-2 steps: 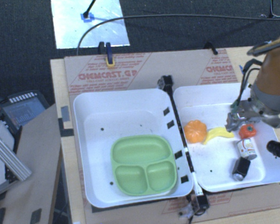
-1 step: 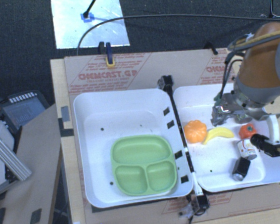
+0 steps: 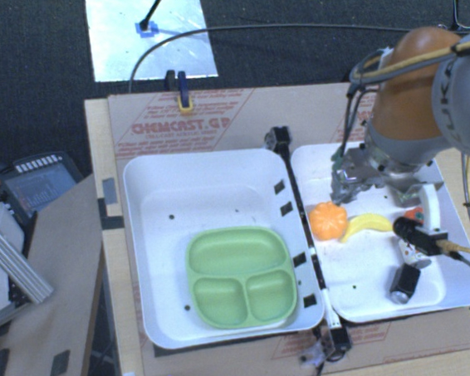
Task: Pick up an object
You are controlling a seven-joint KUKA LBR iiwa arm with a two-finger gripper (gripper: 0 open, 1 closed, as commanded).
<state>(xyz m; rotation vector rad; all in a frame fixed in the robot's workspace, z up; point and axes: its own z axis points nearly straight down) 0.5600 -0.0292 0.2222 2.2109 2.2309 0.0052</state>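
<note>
— What have I got to pick from in the right bin [image 3: 463, 288]?

— I see an orange [image 3: 329, 221] near the bin's left wall, round and bright. A banana [image 3: 366, 226] lies just beside it on its right, touching it, curved and flat on the floor. Nearer the front lies a small dark cylinder [image 3: 404, 283], tilted on its side.

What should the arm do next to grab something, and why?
Probably lower a little onto the orange fruit. The gripper hangs just above and right of it in the right bin, the closest object, with the banana touching its right side.
</note>
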